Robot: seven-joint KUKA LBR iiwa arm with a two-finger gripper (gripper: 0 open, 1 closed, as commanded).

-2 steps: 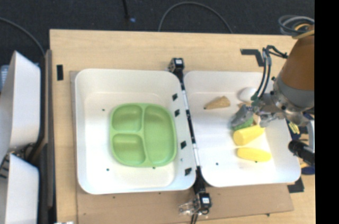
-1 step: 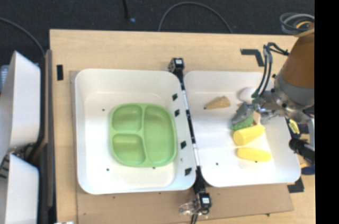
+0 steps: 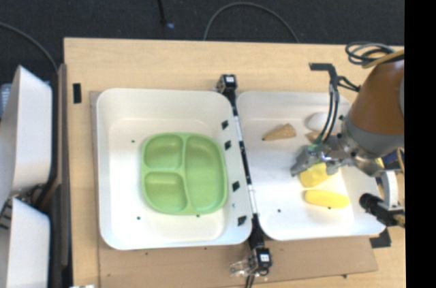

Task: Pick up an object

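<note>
While one green tray (image 3: 184,173) fills the left bin (image 3: 112,144), two yellow pieces (image 3: 325,198) share the right.

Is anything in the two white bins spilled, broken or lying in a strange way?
Nothing stands out. The green three-compartment plastic tray lies flat in the left white bin. In the right white bin, the tan wedge-shaped piece, the yellow block at the gripper and the yellow oblong piece lie apart, intact.

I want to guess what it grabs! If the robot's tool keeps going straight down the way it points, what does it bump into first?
Most likely the yellow block. The tool points down right over its upper left edge, in the right bin. How high the tool hangs is hard to tell from above.
</note>
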